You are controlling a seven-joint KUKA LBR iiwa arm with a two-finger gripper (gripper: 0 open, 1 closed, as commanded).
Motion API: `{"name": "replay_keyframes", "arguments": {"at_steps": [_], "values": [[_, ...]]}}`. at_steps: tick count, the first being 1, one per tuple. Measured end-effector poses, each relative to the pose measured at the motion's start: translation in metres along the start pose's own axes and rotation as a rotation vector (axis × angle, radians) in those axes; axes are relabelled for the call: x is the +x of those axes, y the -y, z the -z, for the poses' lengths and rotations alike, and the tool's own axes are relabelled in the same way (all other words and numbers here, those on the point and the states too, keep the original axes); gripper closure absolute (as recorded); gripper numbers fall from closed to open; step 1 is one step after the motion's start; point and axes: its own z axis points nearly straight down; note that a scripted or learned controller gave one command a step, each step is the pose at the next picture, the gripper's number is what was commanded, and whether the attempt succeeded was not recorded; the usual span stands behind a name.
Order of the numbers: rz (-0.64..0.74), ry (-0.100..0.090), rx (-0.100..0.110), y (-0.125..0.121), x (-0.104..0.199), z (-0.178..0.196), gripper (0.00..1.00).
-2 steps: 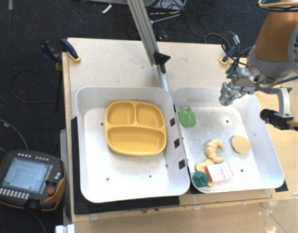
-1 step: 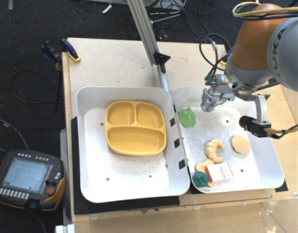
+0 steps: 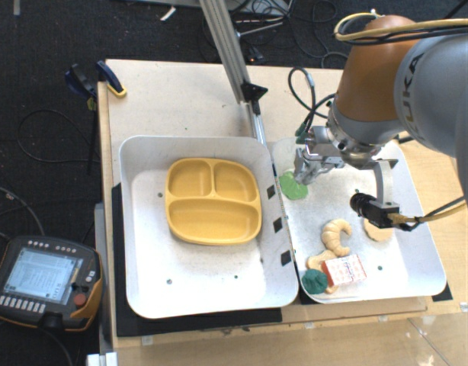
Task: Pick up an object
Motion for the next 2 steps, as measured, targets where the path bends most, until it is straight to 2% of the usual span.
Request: {"name": "replay_keyframes", "arguments": {"at_steps": [2], "values": [[0.002, 0.0, -0.003, 0.003, 0.107, 0.011, 1.0]]}}
